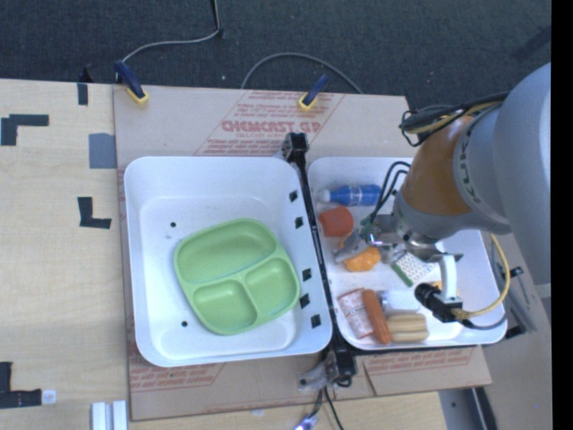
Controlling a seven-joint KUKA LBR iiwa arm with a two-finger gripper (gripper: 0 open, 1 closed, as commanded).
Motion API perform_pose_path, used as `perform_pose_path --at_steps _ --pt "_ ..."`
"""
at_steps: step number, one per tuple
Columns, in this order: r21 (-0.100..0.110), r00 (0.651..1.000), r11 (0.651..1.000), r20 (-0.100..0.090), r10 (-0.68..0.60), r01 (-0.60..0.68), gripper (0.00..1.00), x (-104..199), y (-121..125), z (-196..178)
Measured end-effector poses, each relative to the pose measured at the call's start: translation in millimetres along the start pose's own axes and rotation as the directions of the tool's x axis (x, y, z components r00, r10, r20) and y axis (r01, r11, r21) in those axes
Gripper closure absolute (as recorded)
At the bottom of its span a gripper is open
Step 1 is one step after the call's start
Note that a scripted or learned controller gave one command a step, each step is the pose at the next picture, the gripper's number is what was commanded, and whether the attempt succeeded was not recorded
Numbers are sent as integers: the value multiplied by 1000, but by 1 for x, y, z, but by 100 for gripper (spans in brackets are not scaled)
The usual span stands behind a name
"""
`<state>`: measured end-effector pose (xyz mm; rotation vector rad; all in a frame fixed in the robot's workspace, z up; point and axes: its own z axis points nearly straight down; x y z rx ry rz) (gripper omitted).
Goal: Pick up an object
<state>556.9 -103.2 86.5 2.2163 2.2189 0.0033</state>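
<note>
Orange toy food (363,260) is crowded among other items in the right bin (488,334), just beside the gripper (380,236), whose state cannot be told. Open room is left around the green divided plate (236,275) in the left bin (148,240).

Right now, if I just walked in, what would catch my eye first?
Probably the green divided plate, lying alone in the left bin. Next, the big grey arm with its orange band, reaching in from the right over the right bin, which is cluttered with small things like a blue-labelled bottle and an orange piece.
</note>
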Motion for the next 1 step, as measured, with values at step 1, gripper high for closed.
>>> perform_pose_path --at_steps 1 --pt "1 1000 1000 0 0 0 100 0 0 -9"
